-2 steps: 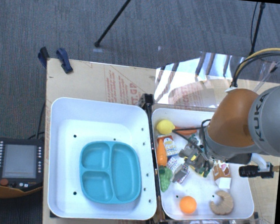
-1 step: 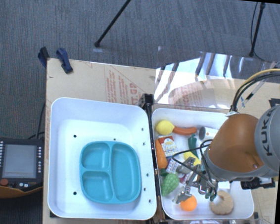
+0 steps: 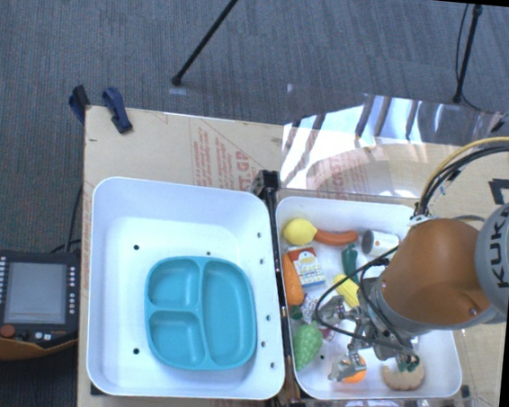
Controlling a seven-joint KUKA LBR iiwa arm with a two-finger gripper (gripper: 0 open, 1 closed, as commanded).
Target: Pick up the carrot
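An orange, tapered carrot lies along the back of the right bin, between a yellow lemon and a small white-and-grey object. My gripper hangs low over the front of this bin, well in front of the carrot and apart from it. A small orange piece sits right at the gripper's tip; whether it is held is unclear. The arm's orange band hides the bin's middle right.
Against the right bin's left wall lie another orange toy, a printed packet and a green bumpy fruit. A yellow piece and a tan cookie-like toy are near the gripper. The left bin holds a blue divided plate.
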